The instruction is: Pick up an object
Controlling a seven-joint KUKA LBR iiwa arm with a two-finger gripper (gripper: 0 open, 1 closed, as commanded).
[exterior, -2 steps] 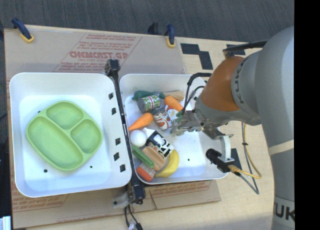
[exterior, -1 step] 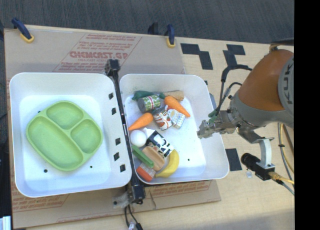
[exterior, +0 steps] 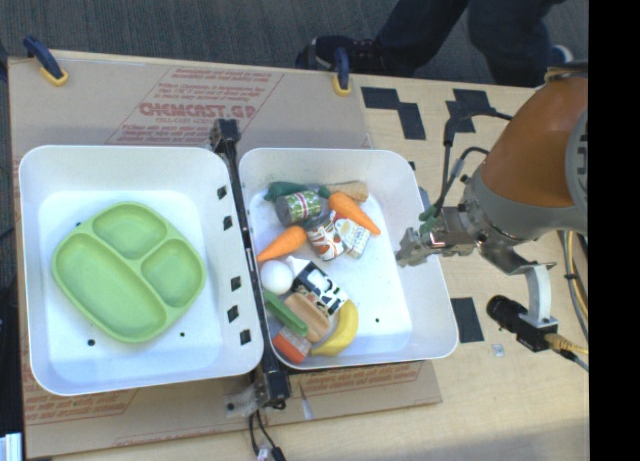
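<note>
Overhead view of two shallow white bins on the cardboard-covered surface (exterior: 200,109), which carries red print whose largest line appears to read "CHEMCAST GP"; the smaller lines are too fine to read. The left white bin (exterior: 40,279) holds a light green three-compartment plastic tray (exterior: 128,271). The right white bin (exterior: 425,294) holds a heap of toy groceries toward its left half: a green can (exterior: 298,205), two orange plastic carrots (exterior: 281,243) (exterior: 355,213), a white egg (exterior: 275,276), a small black-and-white carton (exterior: 322,290) with illegible label, and a yellow banana (exterior: 342,330) at the near edge. The claw (exterior: 412,248) hangs over the bin's right rim, so every candidate lies to its left; whether it is apart or together cannot be told, and nothing is seen in it. The nearest carrot's long axis runs obliquely, far-left to near-right.
</note>
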